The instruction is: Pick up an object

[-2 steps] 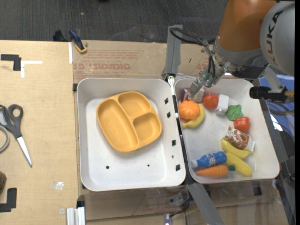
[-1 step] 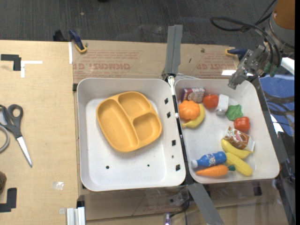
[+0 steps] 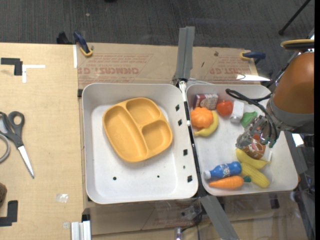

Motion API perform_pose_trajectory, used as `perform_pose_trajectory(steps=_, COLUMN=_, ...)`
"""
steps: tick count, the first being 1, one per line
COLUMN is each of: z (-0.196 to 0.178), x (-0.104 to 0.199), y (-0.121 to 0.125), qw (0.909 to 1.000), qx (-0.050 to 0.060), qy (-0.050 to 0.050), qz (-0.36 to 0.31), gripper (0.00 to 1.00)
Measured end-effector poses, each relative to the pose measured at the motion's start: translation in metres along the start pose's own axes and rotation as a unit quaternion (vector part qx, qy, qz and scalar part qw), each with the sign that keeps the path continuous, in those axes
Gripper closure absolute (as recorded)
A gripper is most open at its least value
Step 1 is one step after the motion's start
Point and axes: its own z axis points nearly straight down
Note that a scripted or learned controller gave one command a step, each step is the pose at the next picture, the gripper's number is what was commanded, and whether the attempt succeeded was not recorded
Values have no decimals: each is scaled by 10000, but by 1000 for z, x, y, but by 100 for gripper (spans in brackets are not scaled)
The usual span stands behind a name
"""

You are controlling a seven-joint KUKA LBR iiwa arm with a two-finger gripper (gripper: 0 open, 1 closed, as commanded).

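Note:
My gripper [image 3: 254, 134] hangs low over the right side of the right bin [image 3: 288, 180], reaching in from the right. Directly beneath it lies a reddish-white packet [image 3: 258, 149], partly hidden by the gripper; whether they touch is unclear. Close by are a yellow corn cob [image 3: 255, 170], a green piece [image 3: 249, 118] and a white piece [image 3: 237, 109]. Farther left in this bin sit an orange fruit [image 3: 201, 117], a banana [image 3: 211, 128], a red tomato [image 3: 225, 108] and a small can [image 3: 207, 101]. A blue bottle [image 3: 223, 170] and a carrot [image 3: 226, 182] lie along the front.
The left bin [image 3: 95, 184] holds a yellow divided plate [image 3: 137, 129]. Scissors [image 3: 17, 136] lie on the bench at far left. Blue clamps [image 3: 82, 43] hold cardboard behind the bins. A grey divider post [image 3: 185, 51] stands between the bins at the back.

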Motion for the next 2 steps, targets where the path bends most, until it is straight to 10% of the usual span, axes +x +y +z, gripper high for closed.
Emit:
perform_pose_trajectory(steps=1, z=57, x=55, y=4, qw=9777, qx=-5, qy=1, qz=2098, gripper=100)
perform_pose_trajectory(steps=2, z=-42, x=44, y=77, qw=9752, qx=3, qy=-3, qz=2212, gripper=100)
